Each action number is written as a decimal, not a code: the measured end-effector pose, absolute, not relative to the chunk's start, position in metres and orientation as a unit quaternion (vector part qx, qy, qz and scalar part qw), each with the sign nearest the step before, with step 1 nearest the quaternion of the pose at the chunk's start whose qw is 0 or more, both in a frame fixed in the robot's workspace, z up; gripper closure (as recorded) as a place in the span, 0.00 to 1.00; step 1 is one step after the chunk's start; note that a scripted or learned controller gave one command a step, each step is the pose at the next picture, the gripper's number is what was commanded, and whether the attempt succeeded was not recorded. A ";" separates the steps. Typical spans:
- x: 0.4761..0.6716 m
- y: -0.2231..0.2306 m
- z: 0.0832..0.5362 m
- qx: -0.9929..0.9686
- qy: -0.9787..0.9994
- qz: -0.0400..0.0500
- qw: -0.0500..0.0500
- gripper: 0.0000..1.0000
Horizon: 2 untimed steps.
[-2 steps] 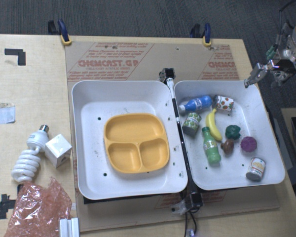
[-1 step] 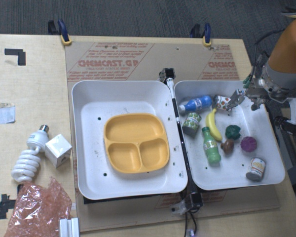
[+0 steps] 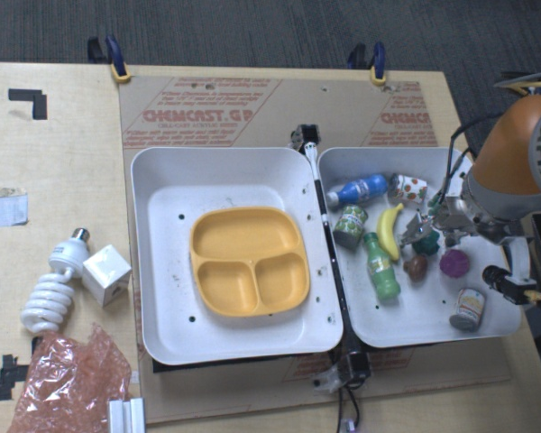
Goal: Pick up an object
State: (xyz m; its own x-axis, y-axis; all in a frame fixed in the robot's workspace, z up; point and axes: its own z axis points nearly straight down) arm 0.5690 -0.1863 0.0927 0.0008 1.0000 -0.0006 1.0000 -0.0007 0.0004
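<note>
The right bin (image 3: 406,327) holds several small objects: a blue bottle (image 3: 359,190), a yellow banana (image 3: 389,230), a green bottle (image 3: 381,267), a small dark green can (image 3: 349,225), a spotted white cup (image 3: 411,188), a purple ball (image 3: 453,262), a brown lump (image 3: 417,267) and a tin can (image 3: 469,308). My gripper (image 3: 424,228) reaches in from the right and sits low among them, just right of the banana and over a teal item (image 3: 427,241). The wrist blocks what lies beneath it.
The left bin (image 3: 158,197) holds a yellow divided tray (image 3: 250,260). On the bench to the left lie a spiral light bulb (image 3: 52,289), a white cube (image 3: 106,273) and a crumpled pink bag (image 3: 68,382). Cables hang off the arm at the right bin's right wall.
</note>
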 end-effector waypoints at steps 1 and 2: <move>0.525 -0.147 0.092 0.707 0.707 0.000 0.000 0.00; 0.526 -0.148 0.102 0.708 0.706 0.001 0.001 1.00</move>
State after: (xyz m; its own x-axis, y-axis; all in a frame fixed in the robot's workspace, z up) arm 0.5259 -0.1478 0.1024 0.0024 1.0000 -0.0010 1.0000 -0.0024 0.0027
